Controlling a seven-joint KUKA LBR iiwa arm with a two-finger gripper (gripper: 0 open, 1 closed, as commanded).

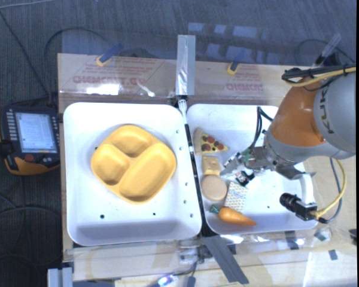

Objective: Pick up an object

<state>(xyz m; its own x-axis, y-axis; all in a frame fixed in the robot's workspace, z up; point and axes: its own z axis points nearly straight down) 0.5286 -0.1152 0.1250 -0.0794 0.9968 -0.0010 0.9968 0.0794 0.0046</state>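
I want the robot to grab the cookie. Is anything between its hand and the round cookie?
Nothing visible. The hand sits just right of the round cookie, with bare bin floor between. A waffle piece lies lower, beside it.

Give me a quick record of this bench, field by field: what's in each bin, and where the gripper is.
left bin: holds a yellow three-compartment plate, roughly centred
right bin: toy food along its left side
pizza slice: uppermost of the toy food
round biscuit: below the pizza slice, with a pale block between them
carrot: near the front wall, lying on its side
gripper: over the right bin, just right of the food items
held object: none visible between the fingers
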